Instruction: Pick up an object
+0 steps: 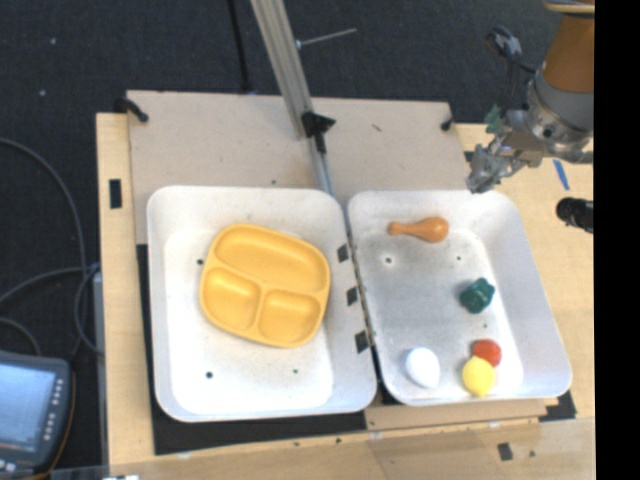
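The tool [484, 176] hangs over the far right corner of the right white bin [530, 268]; I cannot tell its state. Inside that bin, an orange-brown plastic drumstick [421, 229] lies nearest the tool, just inside the far rim. A dark green block [477, 295] sits mid-right. At the near edge lie a white egg [422, 366], a yellow ball [479, 376] and a small red piece [486, 350], touching the ball. The left white bin [175, 368] holds a yellow compartment plate [265, 284].

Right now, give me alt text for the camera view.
The arm's hand hovers at the right white bin's far corner, above an orange plastic drumstick, green block, red, yellow and white pieces; the left bin holds a yellow divided tray.
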{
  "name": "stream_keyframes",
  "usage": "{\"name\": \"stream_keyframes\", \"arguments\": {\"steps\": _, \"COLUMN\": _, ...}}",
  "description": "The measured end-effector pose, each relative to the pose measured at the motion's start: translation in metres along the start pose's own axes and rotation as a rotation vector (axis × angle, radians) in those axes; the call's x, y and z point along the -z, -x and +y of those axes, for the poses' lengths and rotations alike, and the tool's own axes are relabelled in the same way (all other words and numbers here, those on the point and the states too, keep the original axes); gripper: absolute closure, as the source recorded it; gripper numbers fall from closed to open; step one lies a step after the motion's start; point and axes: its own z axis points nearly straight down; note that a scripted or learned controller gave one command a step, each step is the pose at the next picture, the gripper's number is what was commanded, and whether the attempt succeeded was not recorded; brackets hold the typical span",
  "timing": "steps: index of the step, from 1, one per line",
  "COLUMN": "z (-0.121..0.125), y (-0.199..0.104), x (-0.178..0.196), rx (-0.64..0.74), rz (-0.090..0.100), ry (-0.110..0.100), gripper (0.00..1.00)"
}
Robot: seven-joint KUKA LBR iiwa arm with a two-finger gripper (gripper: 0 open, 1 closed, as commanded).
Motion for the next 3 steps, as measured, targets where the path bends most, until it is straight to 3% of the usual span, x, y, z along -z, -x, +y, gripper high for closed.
{"name": "stream_keyframes", "arguments": {"steps": 3, "z": -0.043, "y": -0.155, "x": -0.033, "rx": 0.001, "rz": 0.001, "ry": -0.002, "gripper": 1.0}}
